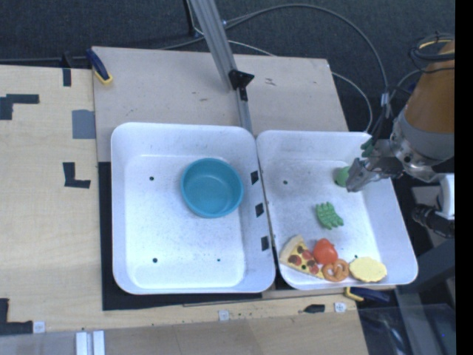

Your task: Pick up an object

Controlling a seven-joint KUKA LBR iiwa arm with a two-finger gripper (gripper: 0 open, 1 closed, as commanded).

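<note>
The gripper (356,177) is hanging low in the right bin (295,143), touching a green piece (341,175), likely going for it. Jaw state cannot be told. Other toys are lying nearer the bin's front edge.

Pale wooden bench (44,198) (dark floor (74,13))

I see two bins side by side — the left bin (126,198) has a bowl (212,187) near its middle. In the right bin (295,150), a leafy toy (329,215) lies mid-bin; along its near edge sit a pizza slice (299,257), tomato (324,251), pretzel (336,271) and chip (367,270) — left to right.
</note>
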